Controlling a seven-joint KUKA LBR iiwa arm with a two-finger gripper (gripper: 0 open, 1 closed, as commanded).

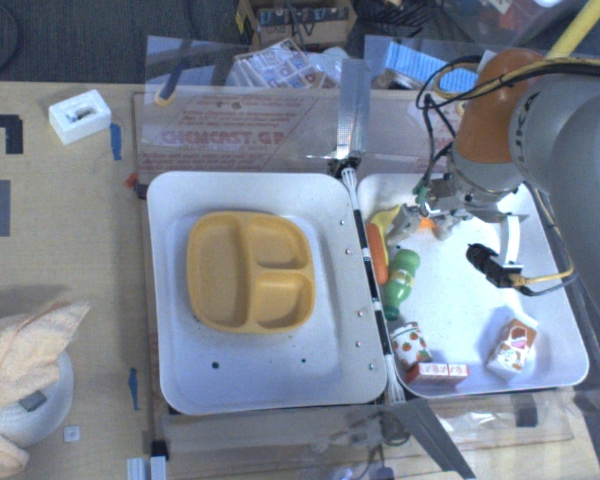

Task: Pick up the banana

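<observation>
Tool [423,215] (grip state can't tell) near banana [384,220] in right bin [540,368]; approach w/ care, avoid carrot [378,253].

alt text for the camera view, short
A grey arm with an orange band reaches from the right, its gripper low over the right bin, beside a banana, carrot, green bottle and small cartons. The left bin holds a yellow divided tray.
</observation>
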